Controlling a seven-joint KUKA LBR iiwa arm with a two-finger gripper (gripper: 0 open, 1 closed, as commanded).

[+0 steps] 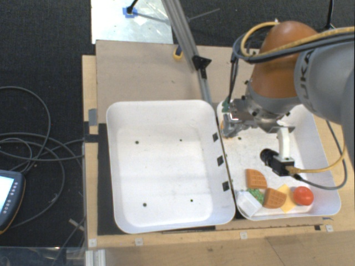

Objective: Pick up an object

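Several small toy foods lie bunched in the right bin (331, 203), and none of them is under the end effector (229, 125).

In the camera view, the end effector hangs at the bin's far corner, just beside the wall it shares with the left bin (166, 165). Whether it is apart or together cannot be told from this angle, and nothing shows in its grip. The candidates for picking all sit well away from it, toward the bottom of the view and to its right: a round waffle (256, 178) nearest, then a green piece (256, 193), a white block (248, 203), a second waffle (274, 198), a yellow wedge (287, 199) and, farthest off, a red tomato (303, 195).

The likeliest failure, I judge, is a descent from here. It would close on bare bin floor or clip the shared wall, since the end effector stands so near that edge.

If it travels to the pile, crowding becomes the trouble. The pieces touch or nearly touch, so a closing grip may catch two, or shove neighbours against the near wall. The waffles look flat and may offer little to grip. The tomato looks round and smooth, so it may squirt out or roll away when pinched off-centre.
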